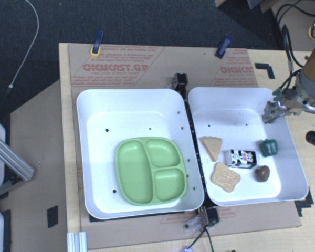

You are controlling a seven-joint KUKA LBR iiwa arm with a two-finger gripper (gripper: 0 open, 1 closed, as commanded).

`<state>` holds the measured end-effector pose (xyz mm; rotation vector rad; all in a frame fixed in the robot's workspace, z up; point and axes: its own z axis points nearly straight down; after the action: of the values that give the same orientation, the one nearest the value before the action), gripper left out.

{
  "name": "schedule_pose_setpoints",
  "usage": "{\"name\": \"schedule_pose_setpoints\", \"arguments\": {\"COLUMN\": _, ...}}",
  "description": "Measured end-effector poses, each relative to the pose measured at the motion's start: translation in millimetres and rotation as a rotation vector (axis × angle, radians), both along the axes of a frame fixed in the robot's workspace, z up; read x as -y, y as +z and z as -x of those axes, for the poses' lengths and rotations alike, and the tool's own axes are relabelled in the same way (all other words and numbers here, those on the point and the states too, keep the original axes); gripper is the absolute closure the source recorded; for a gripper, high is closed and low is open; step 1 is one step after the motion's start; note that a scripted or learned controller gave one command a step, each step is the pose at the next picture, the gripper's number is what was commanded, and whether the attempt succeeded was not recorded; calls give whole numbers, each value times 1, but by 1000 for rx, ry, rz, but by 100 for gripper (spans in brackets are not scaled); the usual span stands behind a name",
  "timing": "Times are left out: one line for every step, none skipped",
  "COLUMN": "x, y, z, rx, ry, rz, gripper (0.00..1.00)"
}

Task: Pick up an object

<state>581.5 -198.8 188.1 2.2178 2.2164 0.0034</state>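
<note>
Camera view: cardboard-topped bench (pixel 147 67), dark carpet (pixel 121 9).

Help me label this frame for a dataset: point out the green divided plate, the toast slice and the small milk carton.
green divided plate (pixel 130 173), camera view, floor of its large left compartment.
toast slice (pixel 225 177), camera view, middle of its top face.
milk carton (pixel 242 158), camera view, middle of its printed side.

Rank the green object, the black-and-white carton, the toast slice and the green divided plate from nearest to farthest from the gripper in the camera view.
Measured from the gripper at the right bin's far right edge:
1. Green object, just below it by the bin's right wall.
2. Black-and-white carton, mid-bin.
3. Toast slice, toward the bin's near left corner.
4. Green divided plate, in the left bin.
</note>
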Motion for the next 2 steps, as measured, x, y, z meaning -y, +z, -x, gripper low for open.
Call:
{"name": "schedule_pose_setpoints", "arguments": {"x": 0, "y": 49, "z": -2, "rx": 2, "ry": 2, "rz": 0, "gripper": 100}}
{"name": "schedule_pose_setpoints", "arguments": {"x": -59, "y": 56, "z": 2, "rx": -6, "ry": 7, "rz": -6, "gripper": 100}}
